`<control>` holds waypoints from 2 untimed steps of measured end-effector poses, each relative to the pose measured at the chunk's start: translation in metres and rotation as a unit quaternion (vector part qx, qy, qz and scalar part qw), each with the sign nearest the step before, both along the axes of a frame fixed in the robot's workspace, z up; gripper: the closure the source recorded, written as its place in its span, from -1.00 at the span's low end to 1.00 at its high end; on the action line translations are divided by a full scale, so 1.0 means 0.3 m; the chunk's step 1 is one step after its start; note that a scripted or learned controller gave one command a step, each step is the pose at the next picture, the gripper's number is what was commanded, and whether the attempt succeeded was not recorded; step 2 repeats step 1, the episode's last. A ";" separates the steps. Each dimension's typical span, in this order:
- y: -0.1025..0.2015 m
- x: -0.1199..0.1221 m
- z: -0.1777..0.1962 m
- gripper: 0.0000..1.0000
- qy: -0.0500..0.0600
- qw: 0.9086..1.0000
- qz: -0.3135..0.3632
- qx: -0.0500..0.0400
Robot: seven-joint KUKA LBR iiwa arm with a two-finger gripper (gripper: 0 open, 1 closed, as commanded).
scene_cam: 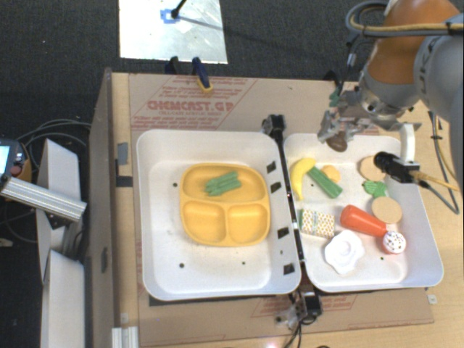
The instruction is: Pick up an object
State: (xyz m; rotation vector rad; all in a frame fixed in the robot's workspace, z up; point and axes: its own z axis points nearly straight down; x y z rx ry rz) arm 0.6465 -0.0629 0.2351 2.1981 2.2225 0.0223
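A small round brown object (337, 143) is gripped between the fingers of the grey two-finger gripper (336, 138), lifted above the right shallow white bin's (428, 256) far edge.

A brown cardboard sheet (190, 101) with red printing lies under the bins at the middle of the frame. At its upper edge sit a blue and yellow clamp (200, 75) and a dark clamp (172, 65) just to its left. A shiny metal plate (172, 19) rests on the dark carpet (51, 42) at the upper left. At the left edge, black cables (43, 133) loop above a silver metal bar (45, 196).
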 end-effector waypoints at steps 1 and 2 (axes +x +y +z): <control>0.208 -0.114 -0.008 1.00 0.010 1.000 -0.001 0.001; 0.208 -0.114 -0.008 1.00 0.010 1.000 -0.001 0.001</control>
